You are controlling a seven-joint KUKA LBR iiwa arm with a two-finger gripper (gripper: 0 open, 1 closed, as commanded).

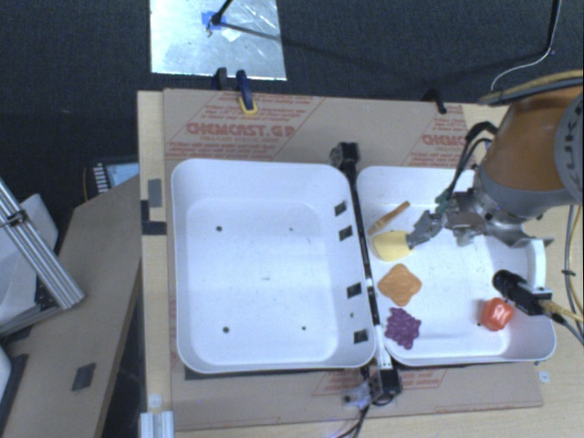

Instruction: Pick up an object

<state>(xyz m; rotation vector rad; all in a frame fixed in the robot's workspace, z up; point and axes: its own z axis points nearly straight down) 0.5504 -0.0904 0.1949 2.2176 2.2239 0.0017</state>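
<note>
Purple, knobbly and nearest to me, a grape-like cluster sits at the front of the right bin, just by the divider between the two bins. I use that divider as my landmark. Behind the cluster along it I see an orange piece, then a pale yellow object, then a tan stick angled away. A red object lies well away from the divider, near the far wall.

My gripper hovers touching or just beside the yellow object; I cannot tell how the jaws stand, and nothing shows between them.

My worries: the rounded yellow thing may squirt sideways toward the divider, or a fingertip may land on top of it.

Count: two bins, the left bin among them, and five objects, one of each.
</note>
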